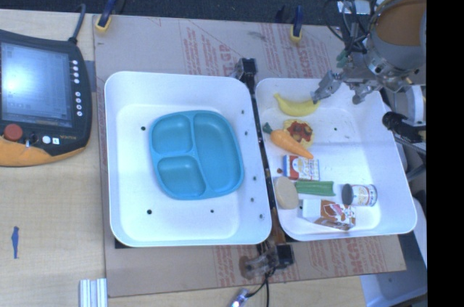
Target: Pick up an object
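Note:
My gripper [338,96] hangs over the far end of the right bin [395,166], fingers spread open with nothing between them. Its left fingertip [318,95] is right beside the right end of a yellow banana [294,107]; I cannot tell whether they touch. Below the banana lie a red-and-yellow pizza piece [299,130] and an orange carrot [290,142]. Nearer the front are a small printed box [301,168], a green piece [315,188], a can [360,194] on its side, a beige round piece [286,193] and a brown-and-white packet [328,213].
The left bin [117,153] holds a blue divided plate [196,153]. A control pendant [40,106] lies on the bench at far left. Clamps [107,11] [296,22] stand along the board's back edge. Cables and the arm crowd the upper right.

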